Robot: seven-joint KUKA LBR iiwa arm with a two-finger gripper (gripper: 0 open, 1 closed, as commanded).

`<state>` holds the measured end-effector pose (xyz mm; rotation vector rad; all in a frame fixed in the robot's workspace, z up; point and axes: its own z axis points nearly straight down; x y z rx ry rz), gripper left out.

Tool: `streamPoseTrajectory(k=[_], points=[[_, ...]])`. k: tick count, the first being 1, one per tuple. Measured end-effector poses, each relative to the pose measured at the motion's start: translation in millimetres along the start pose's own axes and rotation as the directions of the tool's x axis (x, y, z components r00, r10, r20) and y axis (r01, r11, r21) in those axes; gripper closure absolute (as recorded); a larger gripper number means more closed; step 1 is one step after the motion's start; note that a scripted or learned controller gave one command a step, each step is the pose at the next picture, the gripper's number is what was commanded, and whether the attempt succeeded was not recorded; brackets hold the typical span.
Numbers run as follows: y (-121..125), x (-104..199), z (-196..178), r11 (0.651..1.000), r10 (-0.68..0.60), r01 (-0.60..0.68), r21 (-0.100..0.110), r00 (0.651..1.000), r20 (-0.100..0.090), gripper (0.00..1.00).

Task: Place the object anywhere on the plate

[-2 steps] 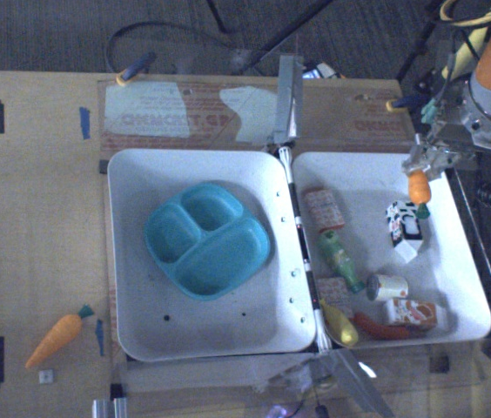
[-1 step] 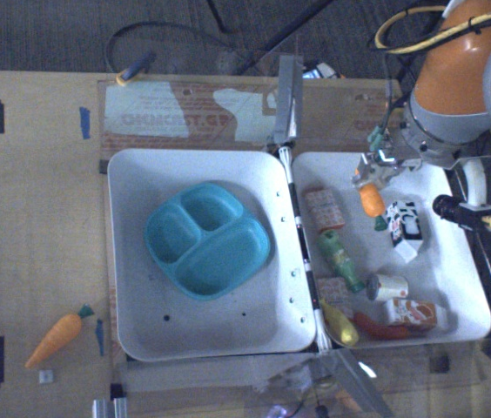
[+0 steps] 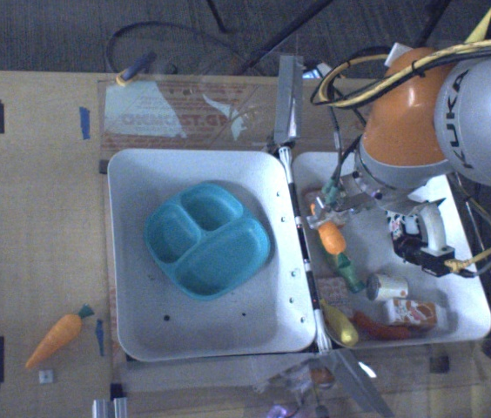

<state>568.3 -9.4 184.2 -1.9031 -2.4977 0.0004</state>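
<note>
A blue divided plate (image 3: 208, 238) lies in the left white bin (image 3: 132, 320), a little left of its middle. In the right bin (image 3: 476, 307) a small orange toy carrot (image 3: 332, 238) with a green top lies near the left wall. My gripper (image 3: 328, 205) hangs just above the carrot's upper end, under the orange band of the arm. The wrist covers much of the gripper, and I see nothing clearly held in it.
The front of the right bin holds a yellow toy (image 3: 339, 323), a red chili (image 3: 383, 327), a small carton (image 3: 413, 313) and a white cup (image 3: 386, 286). Another toy carrot (image 3: 54, 338) lies on the bench, left of the bins. A metal divider (image 3: 302, 259) separates the bins.
</note>
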Motion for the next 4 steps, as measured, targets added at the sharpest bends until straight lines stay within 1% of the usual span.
streamPoseTrajectory(k=[1,2,3,4], points=[[18,-44,-17,0.999,0.051,-0.051,-0.003,0.999,0.002,1.00],[22,46,-3,0.993,0.117,-0.117,0.001,0.993,0.000,1.00],[22,45,-3,0.993,0.118,-0.118,0.000,0.993,0.000,0.00],[22,45,-3,0.993,0.118,-0.118,0.000,0.993,0.000,0.00]])
